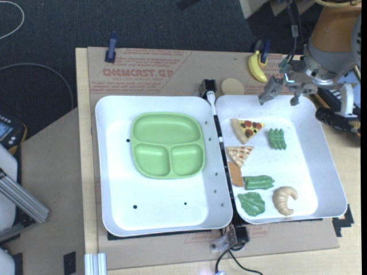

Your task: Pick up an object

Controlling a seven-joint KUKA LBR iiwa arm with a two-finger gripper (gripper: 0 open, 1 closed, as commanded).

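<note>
Nearest the viewer, along the front edge of the right-hand bin point(327, 153), lie a toy croissant point(285, 199) and a leafy green piece point(251, 203), with a green pod-shaped toy point(258, 181) just behind them. These play-food pieces are scattered loosely and apart from one another, probably so any one can be gripped without crowding. Closer to the jaws sit a pizza slice point(247, 128), a second pale wedge point(239, 153) and a small green vegetable point(277, 138), all below and in front of the jaws. The gripper point(280, 90) hangs at the bin's far rim with its two dark fingers spread open and nothing between them. The arm point(335, 22) comes in from the right, orange band above the wrist, tilted so the fingers point down toward the bin. A banana point(257, 66) rests on the tabletop point(143, 67) just behind the jaws. Well off to the jaws' side, the other bin point(114, 211) carries a green divided tray point(168, 144).
</note>
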